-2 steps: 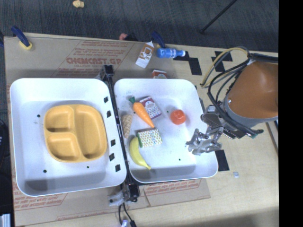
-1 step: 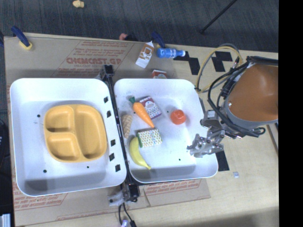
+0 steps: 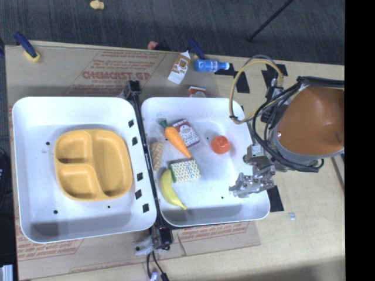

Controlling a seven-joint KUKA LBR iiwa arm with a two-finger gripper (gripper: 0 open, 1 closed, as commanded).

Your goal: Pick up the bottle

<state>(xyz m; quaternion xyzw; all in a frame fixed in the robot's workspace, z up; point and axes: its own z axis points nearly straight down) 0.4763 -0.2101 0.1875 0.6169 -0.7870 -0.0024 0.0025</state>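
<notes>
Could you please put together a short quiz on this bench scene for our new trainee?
1. True or false: the blue bottle lies inside the right bin.
2. Which thing lies in the left bin? A) the carrot B) the yellow divided plate C) the banana
3. Fill in: the gripper is over the right bin's ____ side, near or far from the left bin?

Key:
1. False; it lies on the bench beyond the bin's far edge.
2. B.
3. Far; it is by the bin's right rim, apart from the food items.
</notes>
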